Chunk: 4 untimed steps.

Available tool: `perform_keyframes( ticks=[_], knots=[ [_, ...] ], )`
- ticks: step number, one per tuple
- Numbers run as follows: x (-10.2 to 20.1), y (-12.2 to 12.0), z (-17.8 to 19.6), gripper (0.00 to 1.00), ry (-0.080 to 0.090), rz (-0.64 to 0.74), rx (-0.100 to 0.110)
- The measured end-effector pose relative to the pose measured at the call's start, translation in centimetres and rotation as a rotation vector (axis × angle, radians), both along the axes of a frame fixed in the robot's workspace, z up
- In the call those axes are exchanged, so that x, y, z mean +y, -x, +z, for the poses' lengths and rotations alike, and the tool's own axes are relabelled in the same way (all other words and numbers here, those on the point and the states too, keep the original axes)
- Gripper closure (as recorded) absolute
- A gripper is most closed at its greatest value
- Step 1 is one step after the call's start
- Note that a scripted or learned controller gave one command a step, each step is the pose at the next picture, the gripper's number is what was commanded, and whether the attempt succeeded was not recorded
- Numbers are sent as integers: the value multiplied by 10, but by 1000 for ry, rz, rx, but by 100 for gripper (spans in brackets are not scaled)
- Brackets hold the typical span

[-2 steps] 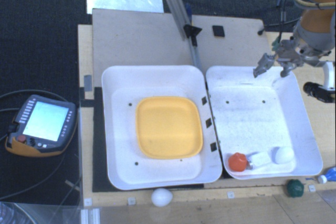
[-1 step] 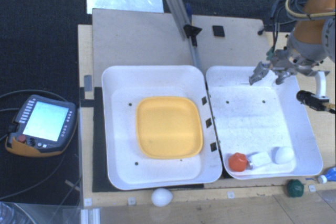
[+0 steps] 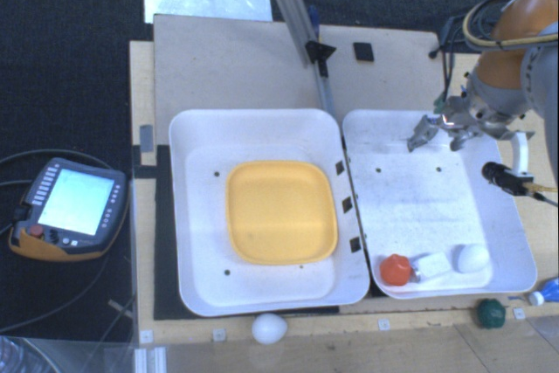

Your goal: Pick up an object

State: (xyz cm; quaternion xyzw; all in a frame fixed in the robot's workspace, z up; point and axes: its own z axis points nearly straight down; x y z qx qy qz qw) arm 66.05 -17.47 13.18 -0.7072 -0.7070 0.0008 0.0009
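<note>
Nearest the camera, just outside the bins on the bench, lie a white egg-shaped object [image 3: 269, 328] and a dark green ball [image 3: 490, 313]. Inside the right bin [image 3: 419, 196], along its near wall, sit the likely candidates for picking: an orange-red ball [image 3: 395, 270], a white block-like piece [image 3: 432, 265] touching it, and a white egg-shaped ball [image 3: 472, 258] just beside that. The left bin [image 3: 196, 188] holds a shallow yellow square plate [image 3: 282, 211]. Farther back, over the far right corner of the right bin, the gripper [image 3: 434, 134] hangs with its fingers spread apart and nothing between them, well apart from the three objects. Judging by this, the pick has not begun: the arm must travel to the near wall, descend, close and lift. No brand, label or writing can be read; the teach pendant [image 3: 68, 207] left of the bench shows a bright screen whose text is too small to tell.
</note>
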Motion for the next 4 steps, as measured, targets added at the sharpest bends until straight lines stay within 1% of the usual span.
perform_keyframes(
  ticks=[1, 2, 3, 4],
  knots=[
    [0, 0, -43, 0, 0, 1, 0],
    [0, -1, -30, 100, 1, 1, -6],
    [4, 6, 27, 100, 1, 1, -8],
    [13, 8, 86, 100, 1, 2, -9]
  ],
)
